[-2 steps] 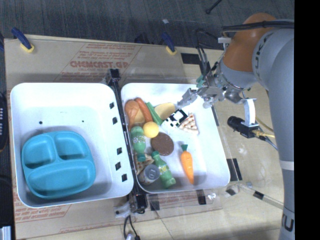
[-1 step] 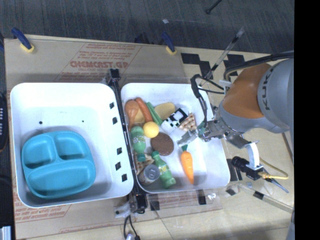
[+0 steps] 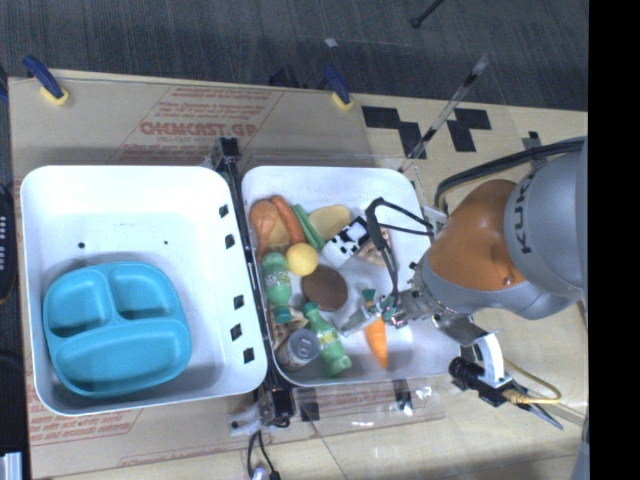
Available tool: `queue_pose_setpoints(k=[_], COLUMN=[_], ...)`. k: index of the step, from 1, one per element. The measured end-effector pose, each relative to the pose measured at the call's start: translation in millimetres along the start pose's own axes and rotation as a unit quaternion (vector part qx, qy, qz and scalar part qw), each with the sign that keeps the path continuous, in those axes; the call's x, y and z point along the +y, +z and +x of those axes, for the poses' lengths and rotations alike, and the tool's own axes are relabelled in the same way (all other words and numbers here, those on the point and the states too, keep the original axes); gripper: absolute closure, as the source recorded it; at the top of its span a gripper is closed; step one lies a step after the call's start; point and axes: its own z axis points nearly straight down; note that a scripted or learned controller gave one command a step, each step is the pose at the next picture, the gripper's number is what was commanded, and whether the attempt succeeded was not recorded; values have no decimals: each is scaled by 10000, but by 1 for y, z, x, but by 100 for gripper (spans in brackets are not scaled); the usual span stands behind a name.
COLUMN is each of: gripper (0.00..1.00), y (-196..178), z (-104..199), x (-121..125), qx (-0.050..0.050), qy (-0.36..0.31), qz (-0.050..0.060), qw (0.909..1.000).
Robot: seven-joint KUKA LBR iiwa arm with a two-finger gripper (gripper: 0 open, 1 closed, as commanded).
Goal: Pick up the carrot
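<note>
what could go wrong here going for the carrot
The carrot lies close beside the green bottle and a can, so the hand might nudge or grab those instead. The right bin is crowded, with a brown ball just above the carrot, leaving little room to come down cleanly. The carrot tapers, so it may slip.

I see the carrot [image 3: 376, 342] as a short orange cone with its thick end up and its point toward the near edge. It lies on the floor of the right bin [image 3: 330, 180], close to that bin's near wall.
</note>
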Motion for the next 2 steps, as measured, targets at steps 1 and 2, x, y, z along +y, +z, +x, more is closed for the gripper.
queue_pose_setpoints(k=[1, 2], gripper=[100, 100], y=[-10, -102], z=[-1, 62], x=[0, 49], qx=[-4, -12], qy=[-72, -361], qz=[22, -44], qw=[10000, 9993])
